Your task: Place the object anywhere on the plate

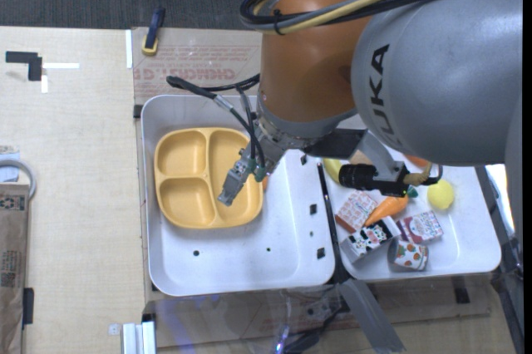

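Gripper sits at frame centre over the right edge of the yellow divided plate in the left bin; cannot tell its state or whether it carries anything. Candidate objects lie in the right bin, right of centre: carrot, lemon, small cartons. Judged light, rigid toy foods; lemon likely rolls, so grip across its middle.

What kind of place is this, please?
Probably a robotics lab test bench: a grey KUKA arm reaches over two shallow white bins, one holding a yellow divided plastic plate, the other small toy food items.
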Controlling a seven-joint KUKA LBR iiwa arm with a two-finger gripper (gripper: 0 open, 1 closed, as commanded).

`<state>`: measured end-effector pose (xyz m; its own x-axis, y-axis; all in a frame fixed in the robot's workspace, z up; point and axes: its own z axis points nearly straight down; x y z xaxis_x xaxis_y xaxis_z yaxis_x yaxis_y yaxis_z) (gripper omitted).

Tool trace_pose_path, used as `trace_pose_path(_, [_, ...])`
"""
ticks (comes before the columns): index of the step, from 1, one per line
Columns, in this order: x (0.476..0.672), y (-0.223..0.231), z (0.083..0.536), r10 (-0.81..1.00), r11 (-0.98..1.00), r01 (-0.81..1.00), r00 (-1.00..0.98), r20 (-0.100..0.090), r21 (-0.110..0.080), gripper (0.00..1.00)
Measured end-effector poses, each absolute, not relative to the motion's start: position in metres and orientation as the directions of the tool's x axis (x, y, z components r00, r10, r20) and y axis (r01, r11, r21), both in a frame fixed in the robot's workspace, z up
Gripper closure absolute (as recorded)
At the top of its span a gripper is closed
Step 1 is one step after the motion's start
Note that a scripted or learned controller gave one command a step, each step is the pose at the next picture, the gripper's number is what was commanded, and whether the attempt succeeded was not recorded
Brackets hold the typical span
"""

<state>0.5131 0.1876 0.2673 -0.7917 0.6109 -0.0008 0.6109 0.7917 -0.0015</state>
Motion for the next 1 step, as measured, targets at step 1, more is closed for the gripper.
trace_pose_path(1, [0.5142, 0.1866, 0.2759, 0.611, 0.792, 0.611, -0.792, -0.002, -0.002, 1.0])
